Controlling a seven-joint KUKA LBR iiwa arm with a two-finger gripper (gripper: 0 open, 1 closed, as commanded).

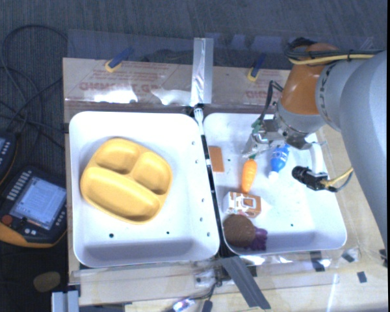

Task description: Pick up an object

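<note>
Two white bins sit below me; my gripper (pixel 263 138) hangs low in the right bin (pixel 312 229), fingers apart, clamping nothing. Just beside it lie a toy carrot (pixel 248 175) and a blue-capped bottle (pixel 279 159).

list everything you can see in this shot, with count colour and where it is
white bins: 2, white, side by side on the bench
divided tray: 1, yellow, middle of the left bin
carrot: 1, orange, centre of the right bin
small bottle: 1, blue and white, right bin, right of the carrot
flat card: 1, orange, right bin by its left wall
small box: 1, white and orange, right bin below the carrot
round lump: 1, brown, near corner of the right bin
purple piece: 1, purple, beside the round lump
handheld pendants: 2, dark with orange trim, floor at left
gripper: 1, grey, over the right bin's far part above the carrot
</note>
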